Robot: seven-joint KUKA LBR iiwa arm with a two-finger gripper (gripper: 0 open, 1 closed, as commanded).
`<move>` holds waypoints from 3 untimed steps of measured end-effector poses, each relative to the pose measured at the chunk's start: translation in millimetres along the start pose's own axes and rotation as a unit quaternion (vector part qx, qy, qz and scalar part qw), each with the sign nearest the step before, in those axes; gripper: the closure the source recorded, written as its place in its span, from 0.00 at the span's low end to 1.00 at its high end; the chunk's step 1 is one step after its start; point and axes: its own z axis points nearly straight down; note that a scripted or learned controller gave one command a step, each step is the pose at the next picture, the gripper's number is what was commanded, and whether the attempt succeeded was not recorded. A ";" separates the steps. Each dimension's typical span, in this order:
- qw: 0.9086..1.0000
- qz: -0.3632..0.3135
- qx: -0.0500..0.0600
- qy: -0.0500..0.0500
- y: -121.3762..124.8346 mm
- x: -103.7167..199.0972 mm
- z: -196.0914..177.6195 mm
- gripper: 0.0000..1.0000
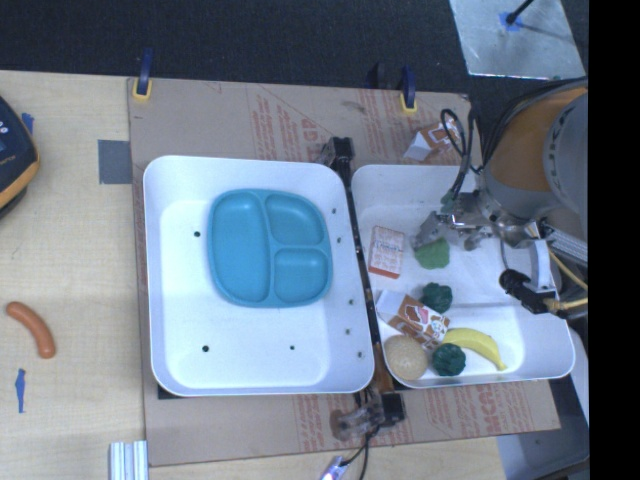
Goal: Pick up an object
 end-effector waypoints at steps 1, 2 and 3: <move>1.000 -0.002 0.000 0.000 0.2 -0.8 -10.6 1.00; 1.000 -0.002 0.001 0.000 0.1 -0.7 -10.5 0.00; 1.000 0.001 -0.002 -0.006 -8.2 39.9 -2.1 0.00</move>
